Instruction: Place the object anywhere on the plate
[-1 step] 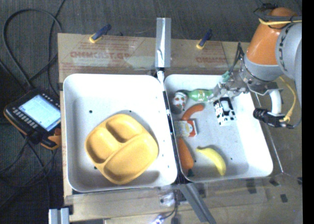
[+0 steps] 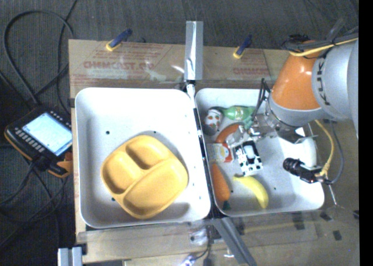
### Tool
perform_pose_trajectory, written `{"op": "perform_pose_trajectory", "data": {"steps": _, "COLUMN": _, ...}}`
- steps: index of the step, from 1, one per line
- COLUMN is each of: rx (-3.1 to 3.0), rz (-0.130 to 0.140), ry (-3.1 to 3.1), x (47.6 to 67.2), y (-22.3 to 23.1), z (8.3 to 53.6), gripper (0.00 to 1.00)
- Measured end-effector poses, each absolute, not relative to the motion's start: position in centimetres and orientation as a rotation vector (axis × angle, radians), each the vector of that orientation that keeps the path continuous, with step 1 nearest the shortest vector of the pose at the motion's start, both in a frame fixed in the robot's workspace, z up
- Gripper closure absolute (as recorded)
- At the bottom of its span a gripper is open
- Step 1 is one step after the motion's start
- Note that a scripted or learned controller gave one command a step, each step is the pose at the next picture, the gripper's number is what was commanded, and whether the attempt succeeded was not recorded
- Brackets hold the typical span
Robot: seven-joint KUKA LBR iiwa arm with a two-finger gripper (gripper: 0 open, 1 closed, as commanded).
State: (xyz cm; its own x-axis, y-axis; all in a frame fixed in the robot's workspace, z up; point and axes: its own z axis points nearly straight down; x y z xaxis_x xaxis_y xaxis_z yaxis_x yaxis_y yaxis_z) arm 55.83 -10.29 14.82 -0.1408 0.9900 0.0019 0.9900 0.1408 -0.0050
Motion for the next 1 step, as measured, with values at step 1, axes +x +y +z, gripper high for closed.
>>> {"op": "perform_pose_trajectory", "data": {"steps": 1, "rx": -1.945, "rz": 0.005, "ry": -2.461, "x": 52.32, "y": -0.62, "z": 18.17, "gripper": 1.0}}
